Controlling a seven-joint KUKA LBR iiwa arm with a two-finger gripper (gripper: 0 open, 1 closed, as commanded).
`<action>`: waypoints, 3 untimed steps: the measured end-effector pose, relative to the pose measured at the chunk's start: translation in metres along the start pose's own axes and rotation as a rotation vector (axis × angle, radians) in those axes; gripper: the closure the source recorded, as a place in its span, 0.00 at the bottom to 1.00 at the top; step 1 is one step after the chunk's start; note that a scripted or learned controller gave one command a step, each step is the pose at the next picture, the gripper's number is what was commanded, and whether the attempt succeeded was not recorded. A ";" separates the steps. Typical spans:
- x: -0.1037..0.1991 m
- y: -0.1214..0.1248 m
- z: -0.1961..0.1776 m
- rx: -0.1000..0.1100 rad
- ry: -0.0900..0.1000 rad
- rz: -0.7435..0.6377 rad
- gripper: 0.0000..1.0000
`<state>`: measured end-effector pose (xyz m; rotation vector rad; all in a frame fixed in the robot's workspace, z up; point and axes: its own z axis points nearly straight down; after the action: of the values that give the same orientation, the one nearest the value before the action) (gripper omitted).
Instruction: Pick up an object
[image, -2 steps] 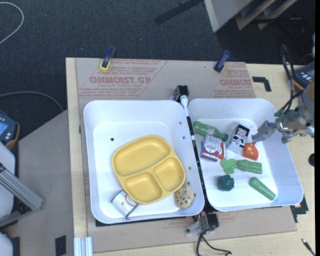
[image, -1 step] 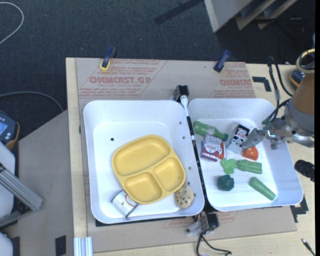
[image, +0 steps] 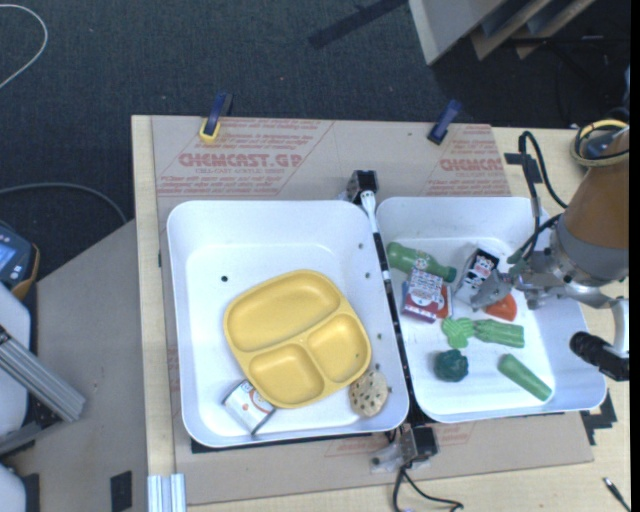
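We see the claw (image: 492, 292) low in the right bin (image: 440, 215), right over a small orange-red object (image: 505, 306), but we cannot tell how it is set or whether it has hold of anything, since the wrist hides most of it. The likeliest trouble, we judge, is crowding: the orange-red piece lies touching a green toy with a leafy end (image: 483, 331), and a black-and-white box (image: 481, 267) sits just beside the claw, so a closing grasp could nudge a neighbour, pinch two things, or slip off a low, rounded edge. The orange-red object looks small, flat and partly hidden. Nearby lie a red-and-white packet (image: 425, 294), a green broccoli-like lump (image: 451, 365) and a green cylinder (image: 524, 377).
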<state>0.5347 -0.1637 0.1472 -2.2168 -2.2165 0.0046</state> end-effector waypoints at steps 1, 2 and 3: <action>0.010 0.001 0.050 -0.003 -0.001 0.000 0.00; 0.010 0.002 0.061 -0.007 -0.001 0.000 0.00; 0.010 0.004 0.049 -0.013 -0.002 0.000 1.00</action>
<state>0.5383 -0.1533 0.0987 -2.2243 -2.2235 -0.0080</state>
